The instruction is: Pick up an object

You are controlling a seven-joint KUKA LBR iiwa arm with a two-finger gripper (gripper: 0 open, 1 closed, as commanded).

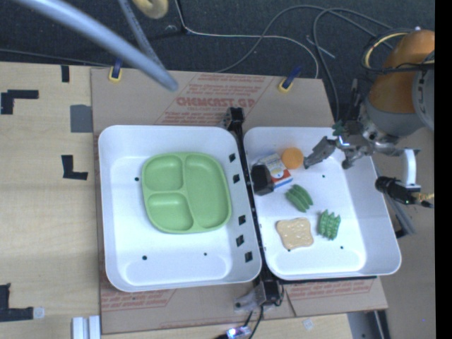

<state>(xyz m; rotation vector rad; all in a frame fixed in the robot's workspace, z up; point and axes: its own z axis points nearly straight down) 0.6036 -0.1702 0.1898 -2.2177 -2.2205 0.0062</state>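
The right bin point(374, 256) holds an orange ball point(292, 157), a small carton with a dark end point(268, 176), a green pea pod point(299, 197), a green leafy piece point(329, 224) and a slice of toast point(294, 233). My gripper point(333, 154) hangs over the bin's upper right part, just right of the orange ball. Its two dark fingers are spread apart with nothing between them. The arm comes in from the right edge.
The left bin point(120, 260) holds a green divided plate point(187, 191). A black clip strip point(242, 189) runs between the bins. Cables point(296, 34) lie on the dark surface behind the bench. A grey bar point(92, 27) crosses the upper left.
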